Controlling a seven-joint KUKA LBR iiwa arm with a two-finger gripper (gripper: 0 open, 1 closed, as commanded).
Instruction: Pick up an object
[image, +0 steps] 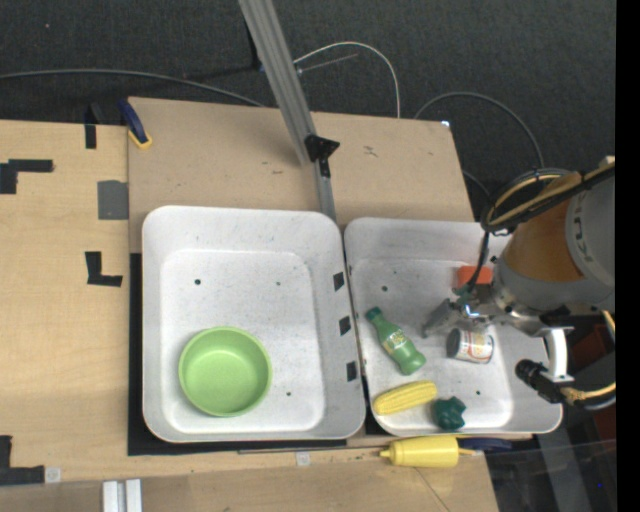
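A yellow bottle (424, 452) lies on the surface (230, 150) just outside the right bin (400, 235). Inside that bin, a corn cob (404, 398) lies beside a dark green piece (449, 412). A green bottle (394, 341) lies slantwise, its cap pointing up-left. The gripper (462, 318) sits low over a small can (471, 346); its fingers appear spread, holding nothing. A green bowl (225, 371) sits in the left bin (240, 225).
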